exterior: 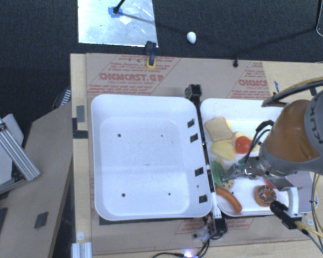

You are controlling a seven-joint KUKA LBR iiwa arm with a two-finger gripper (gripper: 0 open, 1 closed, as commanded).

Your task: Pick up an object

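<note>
Landmark = right shallow white plastic bin (pixel 247 107); all places given rel. to it.

Left of it, touching along the shared rim: second shallow white plastic bin (pixel 145 155).

Over its right half: grey KUKA arm w/ orange band (pixel 293 136), reaching in from the right. Its two-finger gripper (pixel 238 170) sits low over the bin's left-centre, amid the toys.

Inside, far-left corner: tan toast-shaped slice (pixel 219 127). Below that, pale yellow wedge (pixel 224 150), w/ small red tomato-like piece (pixel 243 143) just beside it. Near-left: green leafy piece (pixel 219 172), then orange-red sausage (pixel 229 199) along the near rim. Near-right: round brown cookie-like disc (pixel 265 195).

Jaws: can't tell if apart or together; too dark and small.

Risks, as judgement: items crowd close, so the gripper could nudge a neighbour or catch two; the left wall nearby could block descent; rounded sausage prob. slips.
</note>
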